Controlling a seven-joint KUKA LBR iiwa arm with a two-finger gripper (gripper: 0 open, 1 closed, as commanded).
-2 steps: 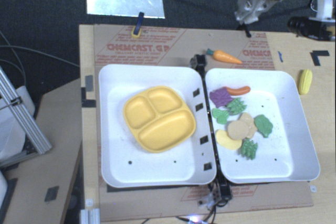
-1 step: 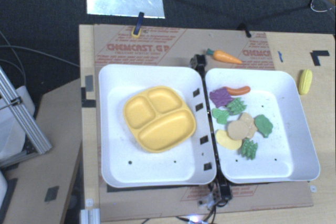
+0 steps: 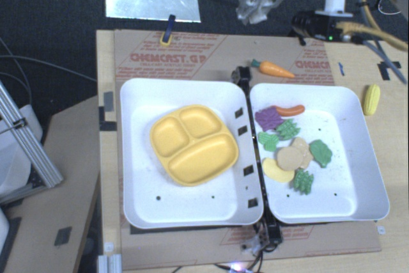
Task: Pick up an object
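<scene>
A: Toy food (image 3: pixel 293 149) sits clustered in the right bin (image 3: pixel 358 137), toward its left-centre; the gripper (image 3: pixel 255 6) hangs well beyond the bins' far edge, at about twelve o'clock from the pile.

B: So from the fingers the pile lies at roughly six o'clock, well apart. Are they wide or narrow?

A: Cannot tell; they blur into the mount. My guess is the arm must travel toward the near side and descend. The sausage (image 3: pixel 289 110) lies long-axis three-to-nine
</scene>
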